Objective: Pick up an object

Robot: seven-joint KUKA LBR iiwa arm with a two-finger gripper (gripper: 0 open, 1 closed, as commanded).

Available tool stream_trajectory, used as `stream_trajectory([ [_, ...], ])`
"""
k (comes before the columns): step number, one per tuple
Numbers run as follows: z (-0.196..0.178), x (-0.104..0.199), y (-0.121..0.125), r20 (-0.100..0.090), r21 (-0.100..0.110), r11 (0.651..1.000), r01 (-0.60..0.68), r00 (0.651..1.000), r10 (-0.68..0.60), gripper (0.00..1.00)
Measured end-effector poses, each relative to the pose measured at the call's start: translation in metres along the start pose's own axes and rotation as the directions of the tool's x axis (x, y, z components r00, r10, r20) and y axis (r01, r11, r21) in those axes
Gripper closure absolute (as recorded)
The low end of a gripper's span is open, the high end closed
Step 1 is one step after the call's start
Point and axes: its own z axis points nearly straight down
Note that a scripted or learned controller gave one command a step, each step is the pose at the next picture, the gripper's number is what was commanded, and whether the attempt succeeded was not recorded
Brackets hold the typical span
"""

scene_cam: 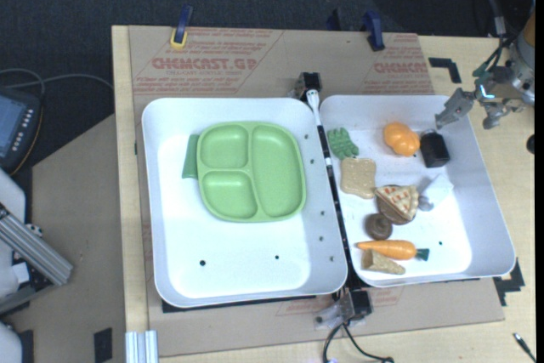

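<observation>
The pincer (470, 104) hangs over the upper right rim of the right bin (476, 208), reaching in from the right edge of the view. One grey finger (453, 108) slants down and to the left over the bin's rim, and another dark part shows to its right near the wrist. Nothing sits between them; whether the fingers are spread or pressed together I cannot tell from this slant.

Just below and left of the pincer lies a small black block (434, 150), apart from the finger tip. Beside that block, farther left, rests an orange round fruit (401, 138), touching or nearly touching the block. Farther left again, close to the bin's left wall, lies a green leafy piece (342, 143).

Below these, farther from the pincer, a tan cracker-like square (359, 177) lies beside a pizza slice (398, 201), with a small brown round piece (379, 226) just under the slice. Lower still a carrot (389, 249) lies crosswise, and a pale wedge (384, 266) sits right beneath it, near the bin's lower edge.

Well to the left of the pincer stands the left bin (170, 208). It holds a green divided plate (252, 171) with three compartments.
</observation>
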Motion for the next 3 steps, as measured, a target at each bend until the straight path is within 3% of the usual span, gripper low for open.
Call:
stream_trajectory([
  [1,-0.009,0.001,0.003,0.004,-0.015,1.000,0.003,1.000,-0.003,0.00],
  [3,0.077,-0.001,0.007,0.003,-0.011,1.000,0.004,1.000,-0.004,0.00],
])
